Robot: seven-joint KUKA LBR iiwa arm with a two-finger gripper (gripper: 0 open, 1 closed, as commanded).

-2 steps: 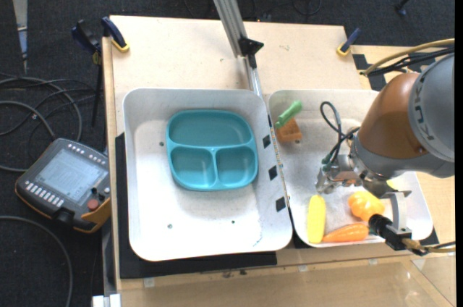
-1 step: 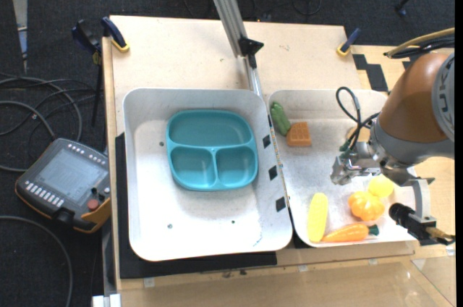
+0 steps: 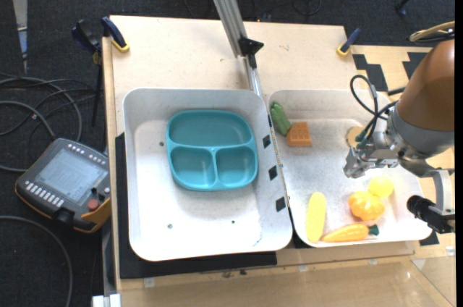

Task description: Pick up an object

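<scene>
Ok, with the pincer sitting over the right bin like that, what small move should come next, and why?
Probably a short shift toward the near edge and then down. The pincer hangs over bare bin floor, with the orange toy and the yellow piece beside it just below it in the view. Nothing shows between its fingers.

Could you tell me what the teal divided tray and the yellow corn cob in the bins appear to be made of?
The teal divided tray looks like moulded plastic with a smooth, slightly glossy finish: uniform colour, rounded compartment walls and soft highlights. The yellow corn cob also looks like plastic or rubber toy food, evenly yellow and smooth, though its surface is too small here to tell apart firmly.
</scene>
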